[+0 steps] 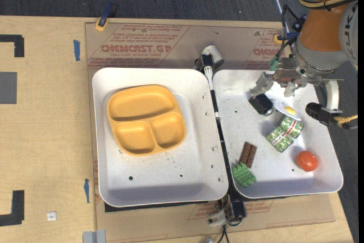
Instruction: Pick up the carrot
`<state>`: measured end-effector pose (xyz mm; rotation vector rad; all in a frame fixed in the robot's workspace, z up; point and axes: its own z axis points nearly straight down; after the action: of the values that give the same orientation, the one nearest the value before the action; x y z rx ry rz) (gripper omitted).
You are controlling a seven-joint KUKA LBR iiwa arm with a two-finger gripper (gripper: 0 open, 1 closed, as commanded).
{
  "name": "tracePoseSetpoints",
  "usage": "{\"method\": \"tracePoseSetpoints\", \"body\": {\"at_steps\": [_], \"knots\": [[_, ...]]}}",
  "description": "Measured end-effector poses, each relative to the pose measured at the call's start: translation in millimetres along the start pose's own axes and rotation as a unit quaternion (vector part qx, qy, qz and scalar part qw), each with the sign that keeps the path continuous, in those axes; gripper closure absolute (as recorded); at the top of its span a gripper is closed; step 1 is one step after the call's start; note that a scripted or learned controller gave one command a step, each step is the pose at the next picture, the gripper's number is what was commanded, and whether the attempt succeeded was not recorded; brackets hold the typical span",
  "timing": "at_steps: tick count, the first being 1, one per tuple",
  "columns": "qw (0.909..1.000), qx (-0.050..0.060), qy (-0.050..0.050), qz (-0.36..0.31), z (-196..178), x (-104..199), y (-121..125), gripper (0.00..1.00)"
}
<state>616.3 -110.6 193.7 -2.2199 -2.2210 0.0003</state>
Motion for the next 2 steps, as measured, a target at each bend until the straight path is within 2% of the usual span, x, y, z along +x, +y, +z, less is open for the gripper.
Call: {"method": "tracePoseSetpoints", "body": {"at_steps": [1,2], "knots": [[0.9987,-0.002,-0.001,-0.051,-3.4,-21.2,14.7,0.00],[0.9845,-0.001,-0.001,-0.175,7.0,-15.9,23.1,0.00]]}}
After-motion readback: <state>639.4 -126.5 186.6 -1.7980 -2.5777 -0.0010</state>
